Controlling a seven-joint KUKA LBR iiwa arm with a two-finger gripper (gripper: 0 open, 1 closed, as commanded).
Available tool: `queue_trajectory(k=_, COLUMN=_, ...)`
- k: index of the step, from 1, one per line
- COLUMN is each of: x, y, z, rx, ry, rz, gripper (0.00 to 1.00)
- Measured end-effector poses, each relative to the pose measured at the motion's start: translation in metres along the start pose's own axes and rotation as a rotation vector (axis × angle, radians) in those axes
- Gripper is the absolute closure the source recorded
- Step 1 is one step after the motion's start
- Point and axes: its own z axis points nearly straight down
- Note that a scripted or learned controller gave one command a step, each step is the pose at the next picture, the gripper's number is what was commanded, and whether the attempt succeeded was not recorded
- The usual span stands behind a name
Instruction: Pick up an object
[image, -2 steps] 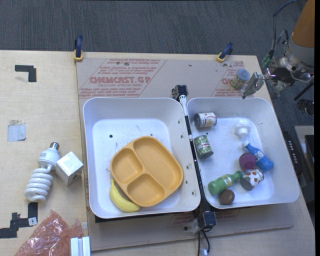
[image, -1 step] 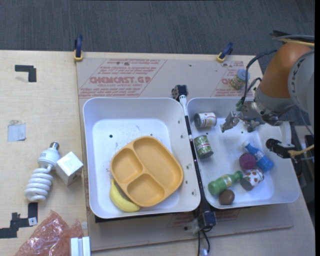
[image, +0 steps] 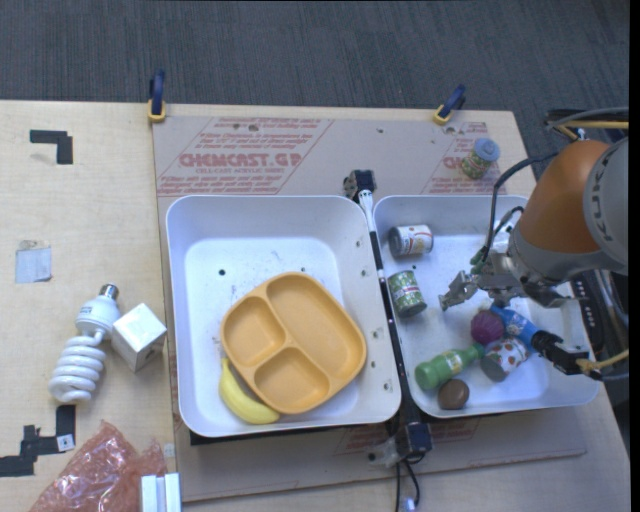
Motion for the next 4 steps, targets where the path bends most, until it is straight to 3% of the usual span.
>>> queue_trajectory(k=1, x=-0.05, y=-0.051, z=0.0, rx=-0.001, ry=0.0, rz=-0.001, gripper=0.0)
queue_trajectory(k=2, x=-0.051, y=-0.05, z=-0.011, rx=-0.005, ry=-0.001, rz=0.0, gripper=1.0)
queue_trajectory(k=3, x=-0.051, y=-0.05, z=-0.011, rx=-0.004, ry=-0.001, rz=0.0, gripper=0.0)
queue_trajectory(k=4, x=-0.075, y=-0.086, z=-0.061, rx=-0.002, ry=-0.001, rz=-0.001, gripper=0.0)
